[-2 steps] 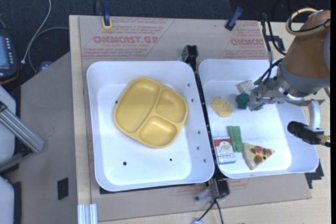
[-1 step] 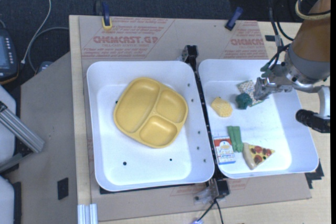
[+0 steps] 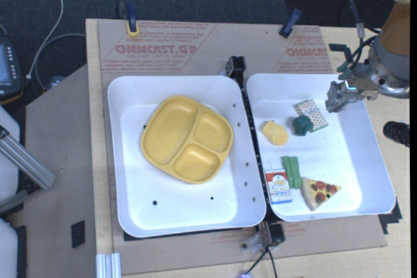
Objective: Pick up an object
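Observation:
In the right bin [image 3: 365,159] lie several small objects: a yellow round piece [image 3: 275,133], a teal lump [image 3: 301,125] on a checkered card [image 3: 313,113], a green stick [image 3: 291,172], a small red and white carton [image 3: 278,186] and a pizza slice toy [image 3: 320,192]. My gripper [image 3: 337,99] hangs over the bin's upper right part, right of the checkered card and apart from every object. Nothing shows between its fingers.
The left bin [image 3: 130,192] holds a yellow divided plate [image 3: 187,139]. A black clamp [image 3: 236,66] sits at the top where the bins meet. Cardboard lies under both bins. The arm comes in from the upper right.

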